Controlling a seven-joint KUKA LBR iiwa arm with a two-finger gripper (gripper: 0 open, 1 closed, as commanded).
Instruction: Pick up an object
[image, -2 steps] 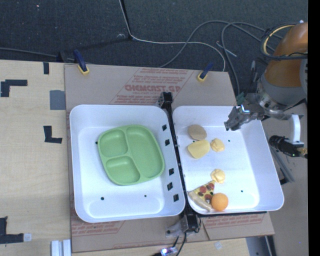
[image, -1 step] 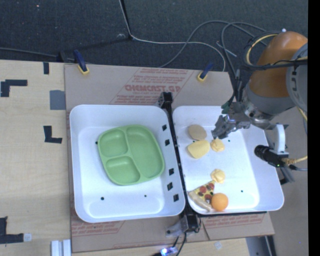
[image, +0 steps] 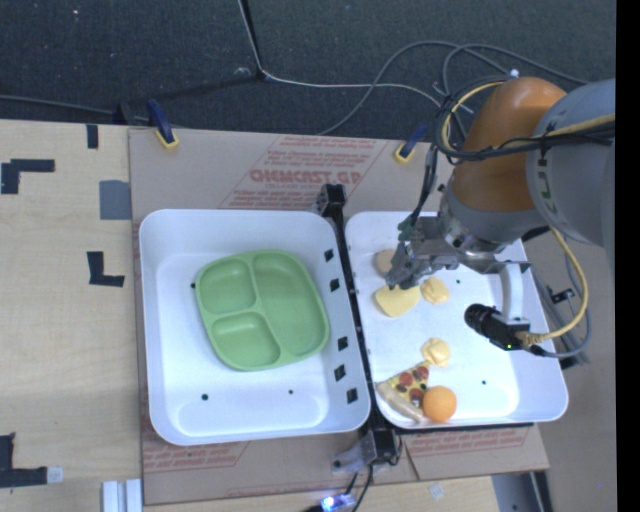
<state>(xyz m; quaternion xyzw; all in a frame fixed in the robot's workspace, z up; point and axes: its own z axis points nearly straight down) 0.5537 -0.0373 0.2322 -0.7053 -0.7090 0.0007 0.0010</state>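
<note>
under the jaws (image: 408, 270), state unclear, a yellow heart-shaped piece (image: 397, 300) lies pointing left.

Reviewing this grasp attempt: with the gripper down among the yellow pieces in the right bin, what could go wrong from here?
1. The gripper sits among several small pale yellow pieces lying close together, so it may nudge or catch two, or pinch an edge and slip.
2. The pieces look flat and low against the right bin floor, so the fingers may close above them.
3. Loose cables hang beside the wrist and could snag.
</note>
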